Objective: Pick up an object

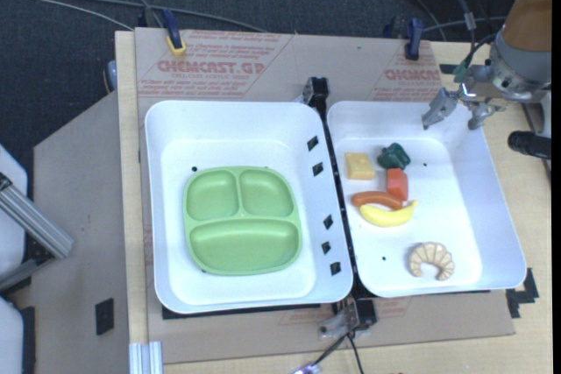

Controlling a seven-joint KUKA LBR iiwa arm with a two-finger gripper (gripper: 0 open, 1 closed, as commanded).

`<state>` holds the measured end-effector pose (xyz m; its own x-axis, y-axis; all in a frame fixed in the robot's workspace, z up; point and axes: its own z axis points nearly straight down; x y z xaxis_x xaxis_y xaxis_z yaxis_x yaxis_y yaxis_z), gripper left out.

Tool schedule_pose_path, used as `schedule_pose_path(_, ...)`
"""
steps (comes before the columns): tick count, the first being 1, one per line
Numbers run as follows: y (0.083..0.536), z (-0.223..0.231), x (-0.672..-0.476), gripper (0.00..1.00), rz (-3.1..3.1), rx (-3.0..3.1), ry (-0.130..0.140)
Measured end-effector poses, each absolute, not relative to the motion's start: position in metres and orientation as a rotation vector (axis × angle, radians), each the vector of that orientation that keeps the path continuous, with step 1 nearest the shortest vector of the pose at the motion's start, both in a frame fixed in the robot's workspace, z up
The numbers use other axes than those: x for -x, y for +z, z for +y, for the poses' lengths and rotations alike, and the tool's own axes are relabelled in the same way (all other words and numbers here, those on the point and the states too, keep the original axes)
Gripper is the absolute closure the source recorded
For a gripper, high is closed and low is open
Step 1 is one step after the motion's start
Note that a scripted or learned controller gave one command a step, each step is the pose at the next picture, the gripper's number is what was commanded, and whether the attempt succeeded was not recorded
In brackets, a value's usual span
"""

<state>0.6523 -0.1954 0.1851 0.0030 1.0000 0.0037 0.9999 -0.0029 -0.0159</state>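
— Dark carpet runs behind the bench (pixel 79 179), with cables trailing over it. What sits on top?

— A cardboard sheet (pixel 263 57) with red print, held by two clamps at the far edge, and on it two white bins side by side. The left bin (pixel 166 136) holds a green divided plate (pixel 242 220), lying flat.

— And the right bin (pixel 491 215)?

— Small toy foods, grouped toward its left half. A yellow block (pixel 358 165) lies near the far left, a dark green piece (pixel 394 156) just beside it; its shape is too small to make out. An orange-red piece (pixel 398 184) sits nearer, and a thin red strip (pixel 372 198) touches the banana (pixel 387 214). The croissant (pixel 431 261) lies apart, toward the near edge.

— Where is the arm (pixel 526 22)?

— At the far right, cut off by the picture's edge, so just the wrist end shows. The gripper (pixel 459 111) hangs over the far right corner of the right bin, well apart from the food.

— The fingers (pixel 437 112)?

— Spread apart, with nothing between them. Their tips are small and grey against the white wall, hard to read finely.
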Motion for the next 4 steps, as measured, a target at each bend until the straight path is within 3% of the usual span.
schedule_pose_path(1, 0.195, -0.195, -0.656, 0.00, -2.222, 2.221, 0.000)
schedule_pose_path(3, 0.090, -0.195, -0.653, 0.00, -2.218, 2.216, 0.006)
schedule_pose_path(4, 0.085, -0.195, -0.653, 0.00, -2.221, 2.218, 0.003)
